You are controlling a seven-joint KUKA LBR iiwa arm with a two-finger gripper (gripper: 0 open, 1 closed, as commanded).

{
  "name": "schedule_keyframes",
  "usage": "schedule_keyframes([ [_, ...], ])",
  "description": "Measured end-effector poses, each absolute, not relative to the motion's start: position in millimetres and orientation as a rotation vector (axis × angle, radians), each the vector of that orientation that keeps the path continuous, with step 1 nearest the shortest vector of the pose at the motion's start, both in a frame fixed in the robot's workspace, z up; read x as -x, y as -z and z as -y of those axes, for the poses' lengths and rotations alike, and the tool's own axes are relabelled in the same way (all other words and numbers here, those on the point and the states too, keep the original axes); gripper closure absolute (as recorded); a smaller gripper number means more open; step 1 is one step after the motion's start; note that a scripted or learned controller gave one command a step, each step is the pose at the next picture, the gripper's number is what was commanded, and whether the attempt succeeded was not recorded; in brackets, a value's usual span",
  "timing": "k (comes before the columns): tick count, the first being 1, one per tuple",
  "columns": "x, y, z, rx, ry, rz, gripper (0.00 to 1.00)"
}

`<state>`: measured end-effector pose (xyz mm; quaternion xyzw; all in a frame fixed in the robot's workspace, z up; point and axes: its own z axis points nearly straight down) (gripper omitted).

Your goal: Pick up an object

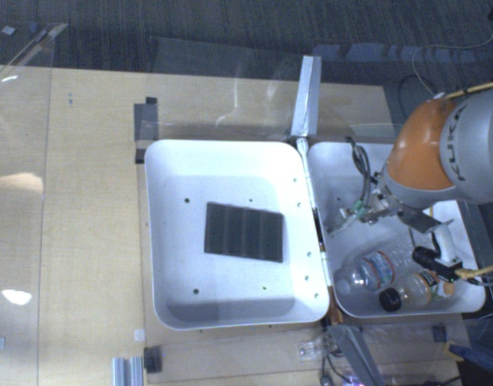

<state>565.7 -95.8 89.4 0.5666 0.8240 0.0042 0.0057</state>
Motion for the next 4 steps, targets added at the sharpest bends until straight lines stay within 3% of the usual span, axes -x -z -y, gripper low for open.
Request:
schedule_keyframes([
  [1, -503.1, -107, 117, -1.766, -0.005, -2.592, 0.0],
  [2, -545.9, -121, 113, -2.026, -0.005, -2.394, 0.0],
  [3, -493.5, -90, 143, -1.947, -0.017, -2.443, 0.0],
  [4, -553.9, -89, 136, -1.954, -0.013, -2.444, 0.0],
])
